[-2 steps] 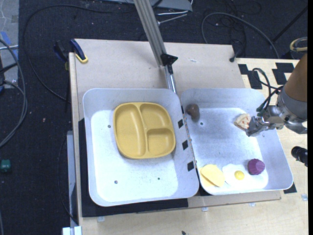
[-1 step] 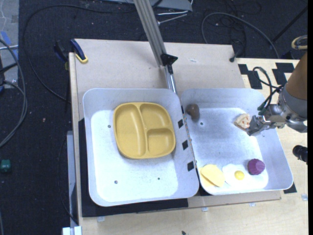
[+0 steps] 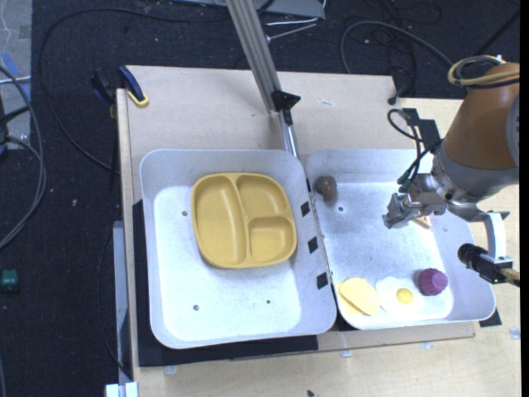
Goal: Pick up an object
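The gripper [image 3: 402,212] hangs over the right bin [image 3: 364,222]; whether it is open or closed I cannot tell. Nearer the camera than it lie a purple ball [image 3: 432,282], fried egg [image 3: 397,294] and yellow slice [image 3: 358,295]. To its left sits a brown lump [image 3: 326,188], farther left a yellow tray [image 3: 244,219].

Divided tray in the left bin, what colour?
Mustard yellow, plain, no pattern. The divided tray shows best in the camera view, lying in the left bin.

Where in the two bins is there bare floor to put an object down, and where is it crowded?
Free: the left bin floor around the yellow divided plate, especially below it; the right bin's middle, between the brown object and the gripper. Crowded: the near edge, with yellow piece, fried egg and purple object.
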Tool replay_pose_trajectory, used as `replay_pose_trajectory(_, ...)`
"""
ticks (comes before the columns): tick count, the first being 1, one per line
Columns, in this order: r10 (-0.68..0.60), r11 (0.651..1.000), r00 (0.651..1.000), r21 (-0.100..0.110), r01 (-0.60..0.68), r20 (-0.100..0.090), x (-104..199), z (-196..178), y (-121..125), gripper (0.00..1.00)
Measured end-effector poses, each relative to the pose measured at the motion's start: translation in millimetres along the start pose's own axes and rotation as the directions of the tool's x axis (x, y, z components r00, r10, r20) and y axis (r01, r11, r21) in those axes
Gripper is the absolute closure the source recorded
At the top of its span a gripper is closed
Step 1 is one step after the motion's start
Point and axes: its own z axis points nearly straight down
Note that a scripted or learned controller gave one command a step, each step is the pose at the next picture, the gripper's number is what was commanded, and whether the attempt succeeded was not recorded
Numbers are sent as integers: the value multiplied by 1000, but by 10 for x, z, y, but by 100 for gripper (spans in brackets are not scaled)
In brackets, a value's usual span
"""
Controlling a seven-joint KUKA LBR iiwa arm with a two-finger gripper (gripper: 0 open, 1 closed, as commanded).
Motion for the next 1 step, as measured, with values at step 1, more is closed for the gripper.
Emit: replay_pose_trajectory(1, 0, 1000, 1000, -3, 0, 1, 549, -142, 24, 100)
